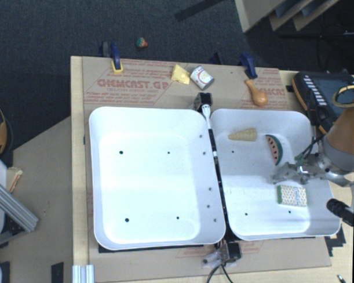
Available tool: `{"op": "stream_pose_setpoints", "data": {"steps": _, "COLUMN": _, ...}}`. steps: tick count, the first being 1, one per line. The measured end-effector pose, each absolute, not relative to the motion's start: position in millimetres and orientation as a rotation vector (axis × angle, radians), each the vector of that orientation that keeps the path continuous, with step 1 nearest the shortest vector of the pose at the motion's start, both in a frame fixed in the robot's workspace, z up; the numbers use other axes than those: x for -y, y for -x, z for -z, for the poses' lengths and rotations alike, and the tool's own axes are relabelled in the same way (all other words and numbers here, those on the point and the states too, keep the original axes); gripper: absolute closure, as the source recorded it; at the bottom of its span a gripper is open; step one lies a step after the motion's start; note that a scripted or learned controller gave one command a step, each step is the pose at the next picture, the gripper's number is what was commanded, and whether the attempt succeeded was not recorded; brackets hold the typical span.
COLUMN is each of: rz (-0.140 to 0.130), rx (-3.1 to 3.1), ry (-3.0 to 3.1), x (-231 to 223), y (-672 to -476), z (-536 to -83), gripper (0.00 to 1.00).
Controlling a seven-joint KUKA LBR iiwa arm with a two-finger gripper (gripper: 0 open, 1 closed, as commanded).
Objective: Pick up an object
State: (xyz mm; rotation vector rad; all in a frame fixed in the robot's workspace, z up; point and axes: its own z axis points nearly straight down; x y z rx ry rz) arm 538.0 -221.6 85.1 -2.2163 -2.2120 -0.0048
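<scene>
The right white bin (261,228) holds three things. A tan cone (243,134) lies near its back edge, and a watermelon slice (274,148) lies just right of the cone. A green-and-white patterned pad (292,195) lies flat near the bin's right side. My gripper (287,174) reaches in from the right and hangs low over the bin. It sits between the watermelon slice and the pad, just above the pad's upper edge. I see nothing held in it.
The left white bin (101,164) adjoins the right one. Behind the bins, a yellow wedge (180,75), a small white box (201,77) and a tan wooden piece (257,94) lie on the bench board. Blue clamps (116,57) grip its back edge. A black device (318,93) sits back right.
</scene>
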Motion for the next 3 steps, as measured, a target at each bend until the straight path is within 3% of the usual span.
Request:
{"op": "stream_pose_setpoints", "data": {"steps": 1, "rz": 0.01, "rx": 2.226, "ry": 2.212, "x": 219, "y": -628.6, "z": -84, "gripper": 0.0}}
{"op": "stream_pose_setpoints", "data": {"steps": 2, "rz": 0.005, "rx": 2.228, "ry": 2.218, "x": 221, "y": -626.4, "z": -96, "gripper": 1.0}}
{"op": "stream_pose_setpoints", "data": {"steps": 3, "rz": 0.0, "rx": 2.22, "ry": 2.223, "x": 195, "y": -585.2, "z": -86, "gripper": 1.0}}
